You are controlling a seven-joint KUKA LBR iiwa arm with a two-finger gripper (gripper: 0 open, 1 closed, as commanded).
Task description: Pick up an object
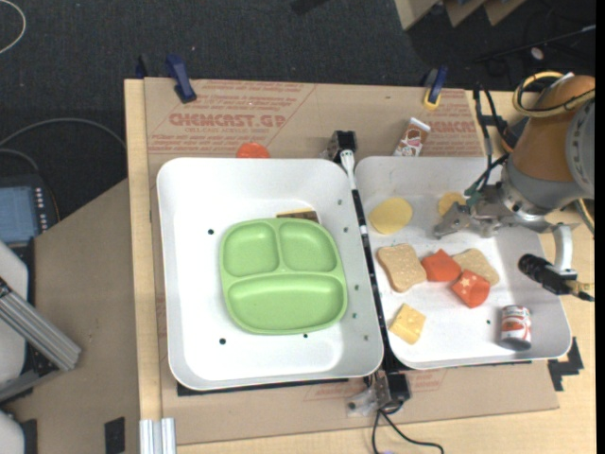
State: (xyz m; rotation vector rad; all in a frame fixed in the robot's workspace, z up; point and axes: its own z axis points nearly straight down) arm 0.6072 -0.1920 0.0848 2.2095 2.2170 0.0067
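Down at the near side of the right bin [558, 334] lie a pale yellow cheese wedge [408, 323] and, well apart from it toward the right, a small red-and-white can [514, 326] on its side. Further in, a row of toy foods sits mid-bin: a tan bread slice [401, 266], an orange-red block [440, 266] just beside it, a darker red block [472, 288], and a second bread slice [479, 264] partly behind the two red pieces. A black cylindrical part [541, 271] juts over the bin at the right.

In the left bin [180, 253] rests a green divided plate [282, 275], with a brown scrap [297, 216] peeking from behind its far rim.

Beyond the row of foods, the gripper [461, 218] hangs low over the right bin's floor, a grey metal cluster between a round yellow disc [390, 215] on its left and a small yellow piece [450, 201] at its far side. Whether it is released or clenched cannot be told, and nothing is seen held in it. The arm's orange band [553, 140] rises behind it.

Farthest off, on the cardboard sheet [236, 112], stand a small carton [412, 138] and two blue clamps [180, 77] [435, 85].
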